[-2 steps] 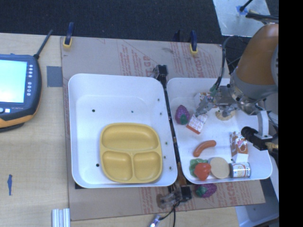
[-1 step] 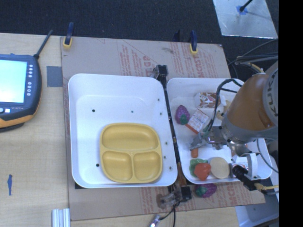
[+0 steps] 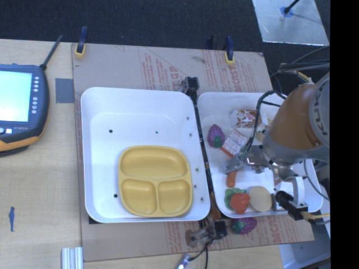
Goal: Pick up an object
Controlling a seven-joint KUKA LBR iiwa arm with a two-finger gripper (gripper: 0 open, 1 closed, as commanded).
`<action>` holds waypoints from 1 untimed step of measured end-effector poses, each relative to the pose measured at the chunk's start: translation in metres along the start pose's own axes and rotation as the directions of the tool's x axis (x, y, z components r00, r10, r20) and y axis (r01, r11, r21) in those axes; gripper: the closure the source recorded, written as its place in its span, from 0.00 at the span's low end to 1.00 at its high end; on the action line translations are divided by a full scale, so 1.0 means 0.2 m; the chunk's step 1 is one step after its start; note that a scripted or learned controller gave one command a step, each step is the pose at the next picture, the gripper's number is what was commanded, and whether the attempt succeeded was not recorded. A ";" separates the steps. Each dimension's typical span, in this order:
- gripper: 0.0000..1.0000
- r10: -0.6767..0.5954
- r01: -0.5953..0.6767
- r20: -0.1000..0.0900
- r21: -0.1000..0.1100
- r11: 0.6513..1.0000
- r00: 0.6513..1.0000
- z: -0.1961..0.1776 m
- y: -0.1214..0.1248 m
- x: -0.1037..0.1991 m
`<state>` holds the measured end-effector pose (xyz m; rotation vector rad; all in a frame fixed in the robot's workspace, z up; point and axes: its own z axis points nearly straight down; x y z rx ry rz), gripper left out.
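Note:
My gripper (image 3: 235, 165) hangs low in the middle of the right bin (image 3: 208, 112), at the end of the grey arm with its orange band (image 3: 294, 119). Just below its tip lies a small orange carrot-like piece (image 3: 230, 179). To its upper left sit a purple fruit (image 3: 215, 135) and an orange-and-white packet (image 3: 231, 143). A printed snack packet (image 3: 244, 117) lies farther back. Along the bin's front edge rest a green-and-red vegetable (image 3: 238, 200) and a beige round item (image 3: 260, 199). I see nothing held in the gripper.
The left bin (image 3: 95, 150) holds a yellow divided plate (image 3: 155, 180). A purple-and-green toy (image 3: 243, 226) lies outside the right bin on the cardboard. A handheld controller (image 3: 19, 105) sits at the far left. Clamps (image 3: 80, 45) pin the cardboard's back edge.

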<state>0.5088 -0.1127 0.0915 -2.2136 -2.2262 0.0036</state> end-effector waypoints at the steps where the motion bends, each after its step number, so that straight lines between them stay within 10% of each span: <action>1: 1.00 -0.004 0.004 0.001 0.002 1.000 1.000 -0.05 0.00 -0.01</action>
